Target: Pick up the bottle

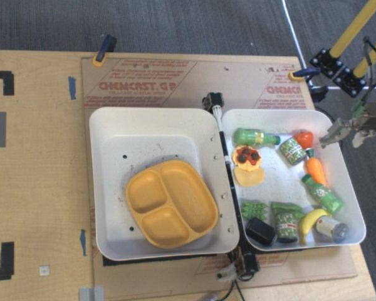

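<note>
Gripper [338, 132] hovers at the right bin's [357, 218] far right rim, arm barely entering frame; jaw state can't be told. Green bottle [255, 137] lies on its side near that bin's far left corner.

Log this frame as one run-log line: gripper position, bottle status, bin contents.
gripper: over right bin's right rim | green bottle: lying at bin's far side, not held | left bin: yellow tray | stage: pre-grasp

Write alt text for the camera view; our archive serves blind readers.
The gripper hovers at the right bin's upper right rim, above toy food including a green bottle, carrot and banana. The left bin holds a yellow divided plate.
</note>
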